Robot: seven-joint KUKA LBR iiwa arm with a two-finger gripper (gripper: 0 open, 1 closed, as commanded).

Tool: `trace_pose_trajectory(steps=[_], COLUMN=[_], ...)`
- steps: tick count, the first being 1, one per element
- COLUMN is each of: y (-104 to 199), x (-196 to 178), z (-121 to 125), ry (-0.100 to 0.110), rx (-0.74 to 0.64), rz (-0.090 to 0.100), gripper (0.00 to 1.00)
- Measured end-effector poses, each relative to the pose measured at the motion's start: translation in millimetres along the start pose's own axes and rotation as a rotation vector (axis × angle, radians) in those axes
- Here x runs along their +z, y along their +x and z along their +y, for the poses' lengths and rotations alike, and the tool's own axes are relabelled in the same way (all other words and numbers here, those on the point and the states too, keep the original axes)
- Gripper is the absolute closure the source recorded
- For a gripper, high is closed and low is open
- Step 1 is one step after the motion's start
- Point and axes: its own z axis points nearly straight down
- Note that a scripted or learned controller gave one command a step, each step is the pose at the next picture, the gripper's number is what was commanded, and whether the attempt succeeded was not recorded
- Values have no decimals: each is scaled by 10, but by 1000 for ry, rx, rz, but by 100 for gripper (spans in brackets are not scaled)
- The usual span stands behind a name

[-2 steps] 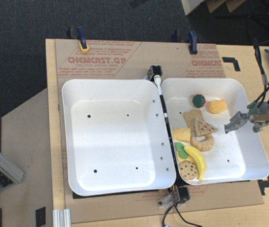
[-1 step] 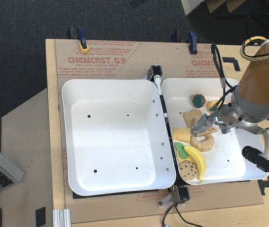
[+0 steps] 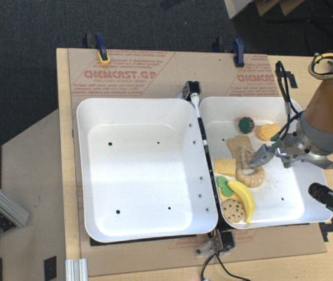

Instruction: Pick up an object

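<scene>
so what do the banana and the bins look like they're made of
Banana: probably moulded plastic toy food; its yellow is even and smooth with a slight sheen. Bins: thin formed plastic, seemingly; glossy white with rounded corners and soft rims.

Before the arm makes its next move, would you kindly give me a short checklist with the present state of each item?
1. Gripper is over the right bin: ok.
2. An object lies right below it: ok, the tan ring-shaped piece lies there.
3. An object is held between the gripper's fingers: cannot tell.
4. Neighbours crowd the target: not ok, the banana and yellow block lie close by.
5. Green ball is apart from the gripper: ok.
</scene>
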Motion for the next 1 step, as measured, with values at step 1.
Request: trace_pose_trajectory(steps=[1], y=[313], x=[696], z=[545], ry=[-21], rx=[-5], rz=[-4], gripper=[0])
